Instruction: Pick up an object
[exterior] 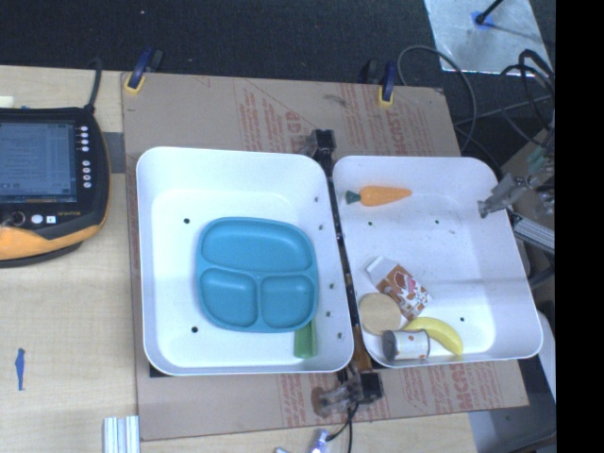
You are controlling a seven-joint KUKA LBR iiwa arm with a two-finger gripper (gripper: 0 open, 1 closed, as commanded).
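The right bin (pixel 491 281) holds an orange toy carrot (pixel 382 195) near its far left corner. Along its near left side lie a brown-and-white packet (pixel 404 289), a tan round disc (pixel 379 312), a small can (pixel 408 344) on its side and a yellow banana (pixel 442 334). My gripper (pixel 491 204) hangs at the bin's far right edge, well to the right of the carrot and apart from every object. Nothing shows in its grasp.
The left bin (pixel 165 253) carries a blue divided plate (pixel 256 274) and a green piece (pixel 304 341) at its near right corner. A tablet-like pendant (pixel 42 182) lies on the bench to the left. Cables run behind the right bin.
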